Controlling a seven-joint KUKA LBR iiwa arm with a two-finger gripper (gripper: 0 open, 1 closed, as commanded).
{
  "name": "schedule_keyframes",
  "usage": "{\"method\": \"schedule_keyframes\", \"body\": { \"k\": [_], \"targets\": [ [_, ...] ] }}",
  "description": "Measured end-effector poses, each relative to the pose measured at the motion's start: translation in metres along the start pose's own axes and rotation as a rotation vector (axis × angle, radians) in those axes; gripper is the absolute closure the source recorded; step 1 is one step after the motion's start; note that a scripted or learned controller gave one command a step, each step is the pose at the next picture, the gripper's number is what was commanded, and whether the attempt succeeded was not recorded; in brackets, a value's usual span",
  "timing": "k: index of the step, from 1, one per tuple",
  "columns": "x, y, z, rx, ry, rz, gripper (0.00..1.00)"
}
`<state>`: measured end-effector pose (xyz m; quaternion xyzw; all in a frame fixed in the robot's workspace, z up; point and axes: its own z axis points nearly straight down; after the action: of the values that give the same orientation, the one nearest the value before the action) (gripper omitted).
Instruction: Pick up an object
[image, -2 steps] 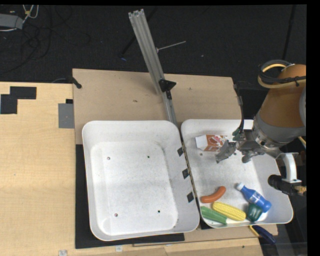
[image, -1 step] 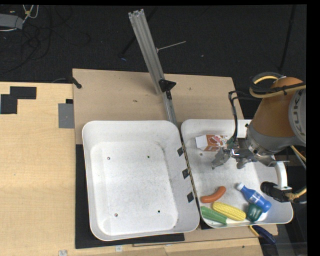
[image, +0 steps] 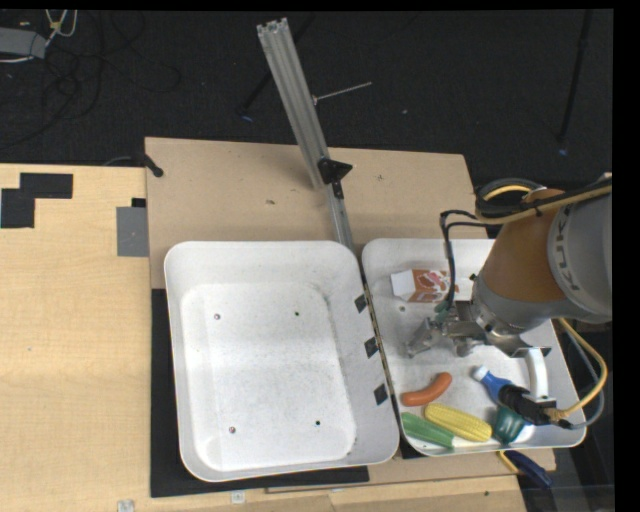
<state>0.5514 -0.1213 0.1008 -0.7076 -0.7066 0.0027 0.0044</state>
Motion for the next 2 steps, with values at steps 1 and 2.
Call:
{"method": "schedule_keyframes", "body": {
  "k": [1, 2],
  "targets": [
    [-0.002, 0.001, -0.013, -0.005, -0.001, 0.008, 1.00],
    [-0.005, -0.002, -0.076, -0.013, -0.003, 0.005, 1.00]
  ]
}}
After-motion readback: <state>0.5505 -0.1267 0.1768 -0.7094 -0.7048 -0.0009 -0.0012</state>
